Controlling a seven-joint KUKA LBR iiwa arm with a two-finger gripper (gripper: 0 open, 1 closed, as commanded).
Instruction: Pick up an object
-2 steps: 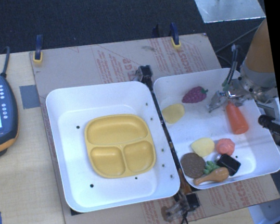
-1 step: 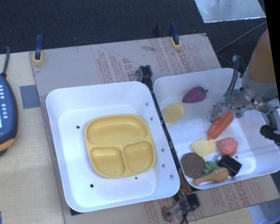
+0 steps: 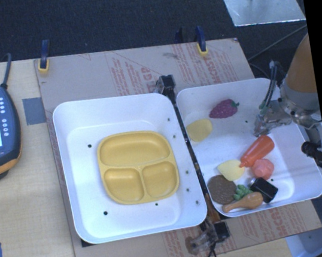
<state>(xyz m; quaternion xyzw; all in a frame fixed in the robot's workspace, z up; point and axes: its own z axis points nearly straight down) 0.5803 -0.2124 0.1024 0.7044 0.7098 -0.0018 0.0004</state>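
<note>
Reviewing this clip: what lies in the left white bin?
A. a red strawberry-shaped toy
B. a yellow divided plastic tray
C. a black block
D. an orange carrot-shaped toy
B: the yellow divided plastic tray lies in the left white bin; the toy foods sit in the right white bin.

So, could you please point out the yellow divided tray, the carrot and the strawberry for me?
yellow divided tray (image 3: 138, 166): camera view, on the central ridge between compartments.
carrot (image 3: 256, 150): camera view, middle of its orange body.
strawberry (image 3: 223, 109): camera view, middle of the red fruit.
</note>
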